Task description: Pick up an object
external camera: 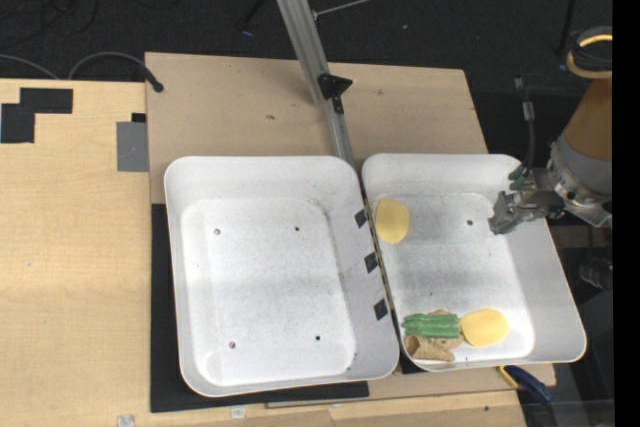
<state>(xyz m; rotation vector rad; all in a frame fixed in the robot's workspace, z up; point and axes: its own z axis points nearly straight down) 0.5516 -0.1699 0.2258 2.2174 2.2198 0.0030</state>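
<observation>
Gripper (505,215) state cannot be determined; nothing seen held. Nearest yellow piece (392,221) appears light, smooth, likely slippery: grasp across its middle.

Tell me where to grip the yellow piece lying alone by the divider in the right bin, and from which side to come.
Probably best from straight above, fingers closing across the near and far edges of the yellow piece. It lies flat and roundish, apart from the other items, but close to the right bin's left wall, so a left-right pinch looks cramped. The end effector sits over the bin's right rim.
</observation>
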